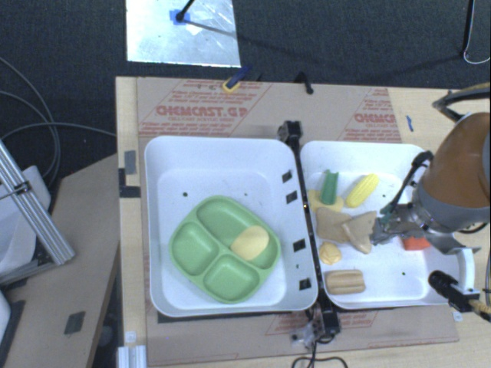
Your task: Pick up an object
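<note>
The right bin (414, 153) holds several toy foods: a green vegetable (329, 186), a yellow corn cob (361, 190), a flat tan slice (331, 222), a tan wedge (358, 234), a small yellow piece (329, 253), a brown bun (344, 281) and an orange-red block (415, 243). My gripper (381, 231) is low in this bin, at the right end of the tan wedge and just left of the orange-red block. The arm's body (460, 182) covers the bin's right part.
The left bin (222, 156) carries a green divided plate (207, 253) with a pale yellow lemon-like object (249, 242) in it. A black divider (301, 205) runs between the bins. A metal frame (27, 205) stands at far left.
</note>
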Motion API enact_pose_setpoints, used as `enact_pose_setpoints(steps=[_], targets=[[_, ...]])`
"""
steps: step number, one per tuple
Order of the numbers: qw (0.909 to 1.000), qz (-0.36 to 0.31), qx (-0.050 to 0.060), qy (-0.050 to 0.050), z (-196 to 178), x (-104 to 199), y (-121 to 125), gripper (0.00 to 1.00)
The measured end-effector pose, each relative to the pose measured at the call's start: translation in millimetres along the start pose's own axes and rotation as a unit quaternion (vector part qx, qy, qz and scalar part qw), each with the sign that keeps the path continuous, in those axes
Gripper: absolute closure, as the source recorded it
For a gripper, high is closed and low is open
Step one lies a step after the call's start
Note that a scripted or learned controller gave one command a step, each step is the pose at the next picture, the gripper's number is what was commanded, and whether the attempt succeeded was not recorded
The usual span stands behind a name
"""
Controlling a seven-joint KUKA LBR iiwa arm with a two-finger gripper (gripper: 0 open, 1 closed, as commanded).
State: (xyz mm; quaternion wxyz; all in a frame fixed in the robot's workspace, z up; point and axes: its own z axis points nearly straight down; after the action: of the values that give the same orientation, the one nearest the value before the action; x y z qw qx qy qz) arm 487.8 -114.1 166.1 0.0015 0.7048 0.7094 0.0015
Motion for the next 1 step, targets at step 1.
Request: enact_pose_setpoints(steps=[1], targets=[[1.0000, -0.004, -0.004, 0.002, -79.3, 85.4, 29.2, 1.00]])
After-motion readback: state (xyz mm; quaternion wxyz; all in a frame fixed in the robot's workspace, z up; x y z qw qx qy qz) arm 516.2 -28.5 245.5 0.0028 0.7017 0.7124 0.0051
